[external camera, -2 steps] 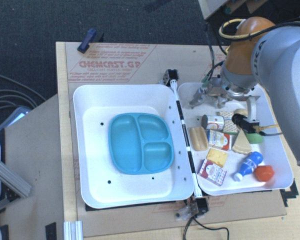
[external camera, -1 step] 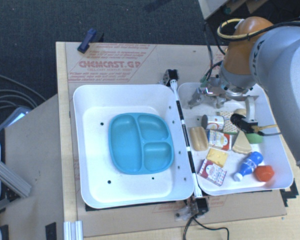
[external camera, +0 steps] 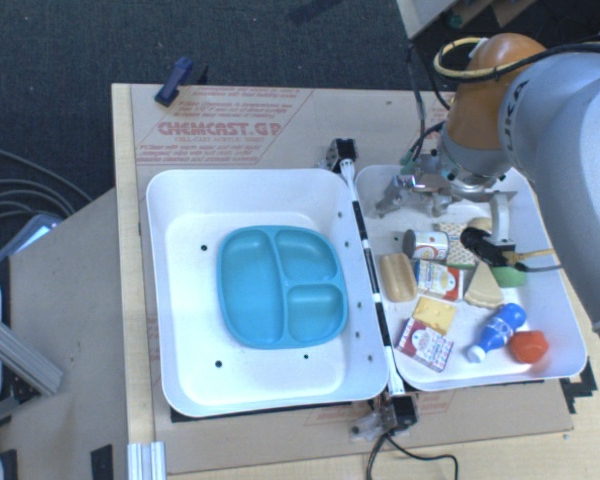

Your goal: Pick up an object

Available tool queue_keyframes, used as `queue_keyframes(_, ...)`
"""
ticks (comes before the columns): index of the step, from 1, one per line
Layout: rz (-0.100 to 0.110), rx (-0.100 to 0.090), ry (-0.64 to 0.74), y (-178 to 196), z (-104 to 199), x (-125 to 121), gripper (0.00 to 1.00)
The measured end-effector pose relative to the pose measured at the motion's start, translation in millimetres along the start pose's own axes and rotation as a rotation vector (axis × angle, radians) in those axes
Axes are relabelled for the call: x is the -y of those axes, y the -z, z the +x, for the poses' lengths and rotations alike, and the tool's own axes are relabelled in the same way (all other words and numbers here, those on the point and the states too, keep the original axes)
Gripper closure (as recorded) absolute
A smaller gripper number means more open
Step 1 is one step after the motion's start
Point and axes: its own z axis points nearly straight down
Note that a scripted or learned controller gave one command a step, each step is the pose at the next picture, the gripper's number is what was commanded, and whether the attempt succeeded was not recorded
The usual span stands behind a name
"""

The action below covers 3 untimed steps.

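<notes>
Hovering over the right bin, the gripper; lying below it, a blue bottle, orange ball, small cartons; sitting in the left bin, a blue tray.

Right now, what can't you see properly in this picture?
- The gripper: the arm's wrist hangs above it, so the camera view cannot tell whether it is open or shut.
- The toy food boxes: their print is too small to read.
- The far corner of the right bin: the grey arm covers it.
- The cardboard under the bins: its red lettering is partly blurred.
</notes>
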Motion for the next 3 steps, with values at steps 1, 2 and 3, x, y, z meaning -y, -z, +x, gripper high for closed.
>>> queue_keyframes(1, 0.0, 0.0, 0.0, 0.0, 0.7, 0.0, 0.0)
queue_keyframes(2, 0.0, 0.0, 0.0, 0.0, 1.8, 0.0, 0.0)
queue_keyframes(3, 0.0, 0.0, 0.0, 0.0, 1.8, 0.0, 0.0)
